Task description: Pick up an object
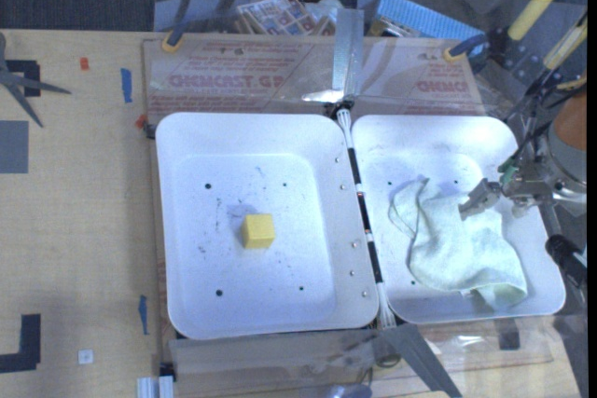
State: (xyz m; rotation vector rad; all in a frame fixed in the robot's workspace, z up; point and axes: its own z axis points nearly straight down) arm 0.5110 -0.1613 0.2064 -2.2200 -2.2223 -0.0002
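One cloth [462,247] lies just below and left of my gripper [481,198]; whether the gripper is released or clenched, I cannot tell.

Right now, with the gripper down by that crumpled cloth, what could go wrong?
The gripper sits at the upper right edge of the pale cloth in the right bin, so it may pinch only a thin fold that slips free. The cloth could also drag across the bin instead of lifting. The yellow block lies far off in the left bin.
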